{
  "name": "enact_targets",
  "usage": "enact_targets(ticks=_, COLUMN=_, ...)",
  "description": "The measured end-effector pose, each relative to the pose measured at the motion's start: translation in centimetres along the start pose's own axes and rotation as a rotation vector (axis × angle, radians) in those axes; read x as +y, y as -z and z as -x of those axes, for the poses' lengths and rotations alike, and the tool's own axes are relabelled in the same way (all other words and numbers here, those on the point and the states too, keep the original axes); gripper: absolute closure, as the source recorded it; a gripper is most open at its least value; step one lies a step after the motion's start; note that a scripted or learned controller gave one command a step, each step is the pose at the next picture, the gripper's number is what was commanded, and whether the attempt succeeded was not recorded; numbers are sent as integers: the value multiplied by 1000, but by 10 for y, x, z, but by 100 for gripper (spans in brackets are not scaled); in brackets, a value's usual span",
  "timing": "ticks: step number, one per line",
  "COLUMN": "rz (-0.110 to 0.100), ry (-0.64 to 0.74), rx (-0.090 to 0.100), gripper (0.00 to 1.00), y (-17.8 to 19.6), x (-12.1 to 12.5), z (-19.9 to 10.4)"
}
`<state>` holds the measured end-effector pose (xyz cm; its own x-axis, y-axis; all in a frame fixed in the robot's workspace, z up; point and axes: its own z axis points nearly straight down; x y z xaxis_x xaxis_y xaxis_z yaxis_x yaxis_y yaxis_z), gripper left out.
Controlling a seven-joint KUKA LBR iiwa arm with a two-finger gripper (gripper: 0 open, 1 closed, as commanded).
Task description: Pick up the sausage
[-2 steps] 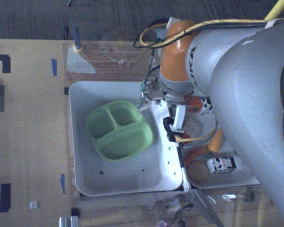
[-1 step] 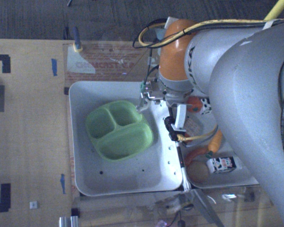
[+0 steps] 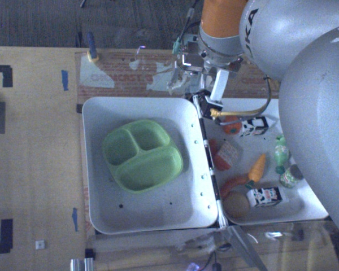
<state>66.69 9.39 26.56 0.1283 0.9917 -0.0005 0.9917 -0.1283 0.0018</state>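
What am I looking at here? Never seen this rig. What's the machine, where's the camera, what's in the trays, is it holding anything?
One fixed camera looks down at a slant on a wooden bench. The grey arm with the orange band is an industrial robot reaching in from the right. Its gripper hangs over the divide between two shallow white bins, near their far edge. I can't tell whether it is open or shut, and I see nothing held in it.

The left bin holds a green divided plate. The right bin holds toy groceries: a carrot, two small milk cartons, a green bottle, and a reddish piece that may be the sausage it should pick up.
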Motion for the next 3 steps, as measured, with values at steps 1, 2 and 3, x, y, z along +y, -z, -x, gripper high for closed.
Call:
enact_targets(ticks=1, rz=-4, ry=26, rx=0, gripper=0, y=-126, x=-9, z=-57)
enact_targets(ticks=2, rz=6, ry=70, rx=4, gripper=0, y=-176, x=-16, z=-133)
enact_targets(ticks=3, rz=6, ry=70, rx=4, gripper=0, y=-175, x=-16, z=-133)
